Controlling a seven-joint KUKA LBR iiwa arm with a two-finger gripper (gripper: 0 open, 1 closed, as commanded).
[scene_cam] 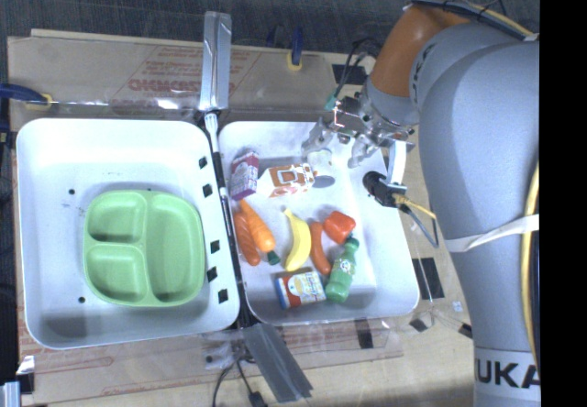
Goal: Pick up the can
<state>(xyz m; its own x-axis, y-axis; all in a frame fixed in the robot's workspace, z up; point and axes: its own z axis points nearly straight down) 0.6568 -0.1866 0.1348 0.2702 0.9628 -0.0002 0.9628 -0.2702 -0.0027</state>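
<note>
Closest to the lens is my own grey arm (481, 203), which fills the right side, with its orange band (408, 43) above the wrist. It reaches over the far right corner of the right bin (390, 291). My gripper (341, 144) hangs over the far part of that bin, just beside a small white and orange carton (292, 178). From this slant I cannot tell whether it is wide or narrow, and I see nothing held in it.

What I take for the can (300, 289), with a red and orange label, lies on its side near the front wall of the right bin, well apart from my gripper. A green bottle (341, 272) lies touching it on the right. A banana (296, 240) sits just behind it, between two carrots (253, 233) on the left and an orange-red piece (337, 225) on the right. A purple packet (243, 174) lies at the far left of this bin, near the carton.

In the left bin (46, 158) rests a green divided plate (142, 249).
</note>
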